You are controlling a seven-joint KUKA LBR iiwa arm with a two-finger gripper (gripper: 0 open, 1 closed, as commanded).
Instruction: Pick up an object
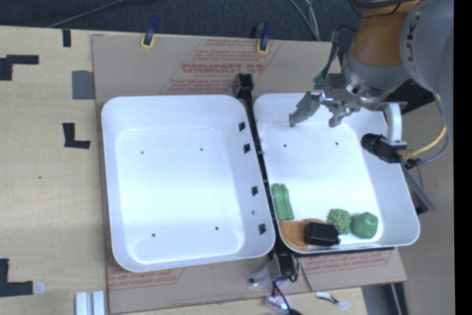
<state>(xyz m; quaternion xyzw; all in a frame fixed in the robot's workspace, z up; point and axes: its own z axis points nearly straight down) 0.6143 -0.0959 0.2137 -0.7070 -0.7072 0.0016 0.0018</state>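
The step in hand looks like the approach: nothing is picked yet, and the gripper (pixel 319 114) hangs over the far end of the right bin (pixel 383 173), close to that bin's back wall. Its two fingers (pixel 302 113) stand apart, with nothing between them.

The things to pick all lie at the other end of the same bin, along its near wall. A green pod (pixel 281 201) lies lengthwise just beside the divider between the two bins. Next to it is a tan piece (pixel 293 232) with a black block (pixel 321 234) resting on it. To the right of the block sit a knobbly green ball (pixel 339 218) and, touching or nearly touching it, a smooth green lump (pixel 363 224). The left bin (pixel 118 158) holds none of them.

So every candidate is well apart from the gripper, toward the near edge of the bench. The next move calls for the arm to carry the gripper across the bin floor toward that cluster, settle over one thing, and come down with the fingers straddling it.

The pod seems the easiest target, since it lies somewhat apart from the rest, though its closeness to the divider may leave little room for a finger on that side. The ball and the lump crowd each other and the near wall, so a finger could land on a neighbour instead of beside it.
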